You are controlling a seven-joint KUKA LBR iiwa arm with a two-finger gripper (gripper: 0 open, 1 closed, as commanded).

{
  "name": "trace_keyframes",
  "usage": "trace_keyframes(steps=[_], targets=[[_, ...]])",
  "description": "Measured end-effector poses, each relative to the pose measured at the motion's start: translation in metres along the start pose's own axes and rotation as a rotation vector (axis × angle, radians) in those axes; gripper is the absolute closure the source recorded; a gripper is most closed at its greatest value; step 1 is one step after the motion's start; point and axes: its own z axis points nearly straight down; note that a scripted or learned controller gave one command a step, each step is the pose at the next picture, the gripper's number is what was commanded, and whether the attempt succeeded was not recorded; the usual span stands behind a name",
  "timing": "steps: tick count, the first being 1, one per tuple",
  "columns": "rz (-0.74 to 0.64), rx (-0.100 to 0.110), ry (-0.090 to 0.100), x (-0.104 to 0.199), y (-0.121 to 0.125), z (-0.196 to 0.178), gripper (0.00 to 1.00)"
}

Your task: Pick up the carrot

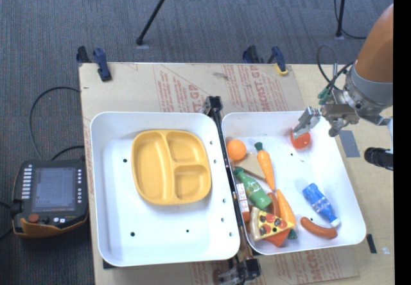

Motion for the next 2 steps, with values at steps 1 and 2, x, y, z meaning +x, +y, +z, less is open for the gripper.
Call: trace_keyframes(steps=[1,2], targets=[[-0.101,0.004,0.001,0.062,-0.05,0.167,0.0],[-0.23,0.001,0.001,0.059,0.017,0.18,0.0]])
